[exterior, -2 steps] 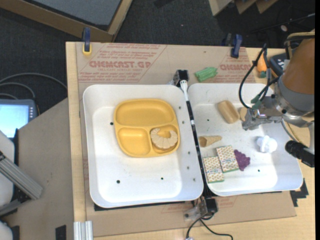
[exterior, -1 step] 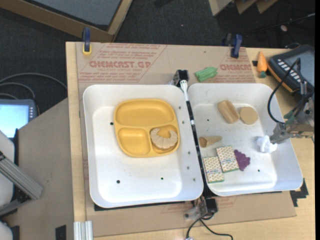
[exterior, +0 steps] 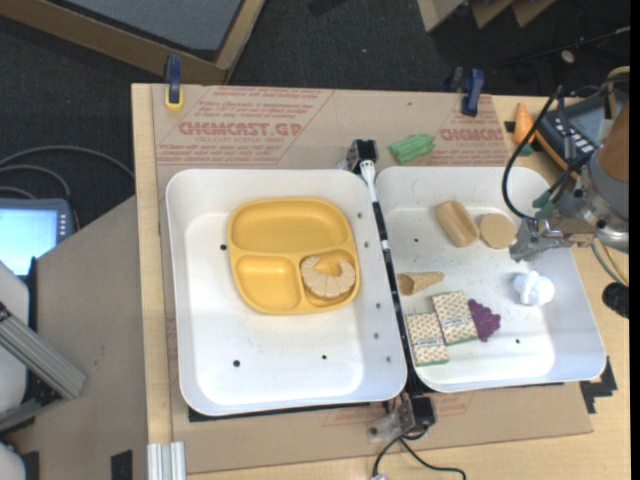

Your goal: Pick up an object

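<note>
two-finger gripper [exterior: 530, 249] low in right white bin [exterior: 570, 363] | grip state: can't tell | likely target small white crumpled lump [exterior: 533, 289] just beside, near side | tan round piece [exterior: 496, 231] left of it

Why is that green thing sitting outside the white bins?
It does look out of place. The green thing lies on the cardboard just past the top edge of the right bin, while the other bits sit inside the bins. Nothing looks spilled or broken.
</note>
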`<action>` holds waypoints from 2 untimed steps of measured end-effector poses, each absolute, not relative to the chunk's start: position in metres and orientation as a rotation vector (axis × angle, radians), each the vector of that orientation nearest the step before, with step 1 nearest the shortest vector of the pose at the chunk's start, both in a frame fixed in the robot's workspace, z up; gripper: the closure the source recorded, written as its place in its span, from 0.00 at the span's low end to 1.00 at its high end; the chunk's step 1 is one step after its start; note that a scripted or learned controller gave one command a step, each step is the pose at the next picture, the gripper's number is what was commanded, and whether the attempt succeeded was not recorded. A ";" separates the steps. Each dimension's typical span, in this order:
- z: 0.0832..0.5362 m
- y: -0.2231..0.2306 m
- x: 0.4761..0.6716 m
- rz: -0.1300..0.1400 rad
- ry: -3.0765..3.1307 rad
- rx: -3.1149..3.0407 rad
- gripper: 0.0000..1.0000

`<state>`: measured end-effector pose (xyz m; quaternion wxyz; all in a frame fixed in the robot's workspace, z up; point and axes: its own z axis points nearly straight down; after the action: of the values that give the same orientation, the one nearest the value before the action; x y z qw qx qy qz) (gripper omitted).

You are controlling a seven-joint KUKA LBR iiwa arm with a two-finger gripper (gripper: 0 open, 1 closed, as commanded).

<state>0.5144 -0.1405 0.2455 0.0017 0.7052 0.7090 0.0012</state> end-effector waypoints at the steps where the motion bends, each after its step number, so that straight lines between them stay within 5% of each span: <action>1: 0.245 -0.142 0.513 0.002 2.222 2.219 0.00; 2: 0.227 -0.152 0.477 -0.004 2.221 2.228 0.00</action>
<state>0.4770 -0.1522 0.2270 -0.0024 0.7082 0.7060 -0.0014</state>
